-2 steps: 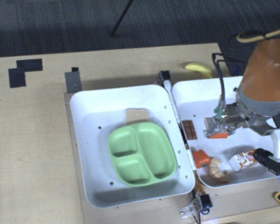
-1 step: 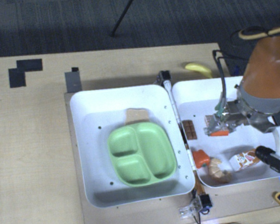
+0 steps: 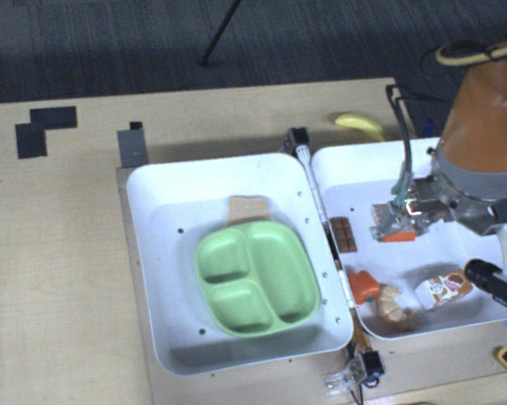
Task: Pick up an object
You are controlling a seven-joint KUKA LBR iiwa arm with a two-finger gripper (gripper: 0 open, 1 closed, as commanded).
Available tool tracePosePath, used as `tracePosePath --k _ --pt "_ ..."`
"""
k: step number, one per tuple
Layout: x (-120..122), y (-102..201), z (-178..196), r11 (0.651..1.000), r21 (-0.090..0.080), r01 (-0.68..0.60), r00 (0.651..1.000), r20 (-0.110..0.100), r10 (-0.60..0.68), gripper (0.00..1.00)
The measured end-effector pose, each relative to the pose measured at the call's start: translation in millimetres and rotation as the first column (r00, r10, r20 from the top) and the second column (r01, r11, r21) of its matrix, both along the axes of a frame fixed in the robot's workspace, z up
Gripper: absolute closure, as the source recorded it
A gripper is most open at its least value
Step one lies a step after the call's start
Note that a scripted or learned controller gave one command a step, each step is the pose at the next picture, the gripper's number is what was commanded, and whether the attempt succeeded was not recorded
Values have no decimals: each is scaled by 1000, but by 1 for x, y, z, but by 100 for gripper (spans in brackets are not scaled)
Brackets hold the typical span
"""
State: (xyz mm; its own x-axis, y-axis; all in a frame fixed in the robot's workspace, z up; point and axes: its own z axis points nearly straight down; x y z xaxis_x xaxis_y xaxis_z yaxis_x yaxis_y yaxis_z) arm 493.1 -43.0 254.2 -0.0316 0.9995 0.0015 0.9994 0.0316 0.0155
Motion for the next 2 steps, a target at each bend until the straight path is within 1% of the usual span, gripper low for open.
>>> tracePosePath --k 2 --pt "2 1 21 1000 0 -14 1000 5 14 100"
